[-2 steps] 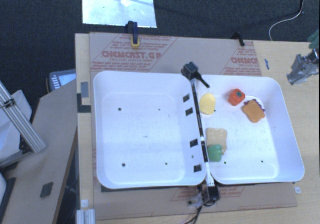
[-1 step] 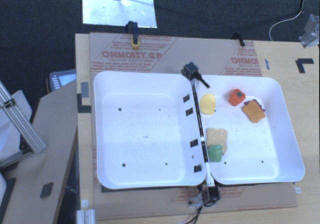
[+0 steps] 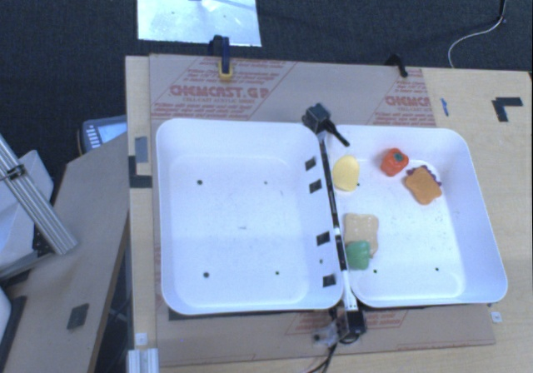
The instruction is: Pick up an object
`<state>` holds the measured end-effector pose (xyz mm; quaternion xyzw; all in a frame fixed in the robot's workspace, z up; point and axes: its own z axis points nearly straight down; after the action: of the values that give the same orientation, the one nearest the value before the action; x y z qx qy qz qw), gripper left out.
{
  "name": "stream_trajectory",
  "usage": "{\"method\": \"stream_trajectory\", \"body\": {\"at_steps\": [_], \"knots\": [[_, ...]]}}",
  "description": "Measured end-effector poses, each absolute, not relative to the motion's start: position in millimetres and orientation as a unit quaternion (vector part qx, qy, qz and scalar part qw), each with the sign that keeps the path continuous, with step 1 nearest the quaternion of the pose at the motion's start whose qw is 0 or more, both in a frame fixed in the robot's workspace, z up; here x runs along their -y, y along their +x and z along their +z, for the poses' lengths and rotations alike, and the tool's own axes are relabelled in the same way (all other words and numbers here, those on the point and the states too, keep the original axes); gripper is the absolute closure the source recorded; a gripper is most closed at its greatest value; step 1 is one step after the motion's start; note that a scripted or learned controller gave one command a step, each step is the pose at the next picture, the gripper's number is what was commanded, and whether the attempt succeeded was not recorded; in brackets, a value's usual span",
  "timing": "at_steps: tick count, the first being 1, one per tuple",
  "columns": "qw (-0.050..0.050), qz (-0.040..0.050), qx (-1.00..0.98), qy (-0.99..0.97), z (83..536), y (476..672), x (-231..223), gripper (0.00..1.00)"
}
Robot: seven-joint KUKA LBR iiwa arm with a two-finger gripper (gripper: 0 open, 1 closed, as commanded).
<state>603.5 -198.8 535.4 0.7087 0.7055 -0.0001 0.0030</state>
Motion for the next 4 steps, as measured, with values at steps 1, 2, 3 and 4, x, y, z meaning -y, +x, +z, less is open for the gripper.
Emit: {"method": "stream_trajectory", "body": {"at_steps": [1,2,3,4], "knots": [[-0.007,-0.0031,-0.707,0.707,341,543.8,167,1.00],[0.009,0.0068,-0.709,0.705,545,485.8,117,1.00],[0.003,-0.0001,-0.706,0.708,535,485.6,196,1.00],[-0.001,-0.0007,-0.707,0.707,465,486.5,207,1.00]]}}
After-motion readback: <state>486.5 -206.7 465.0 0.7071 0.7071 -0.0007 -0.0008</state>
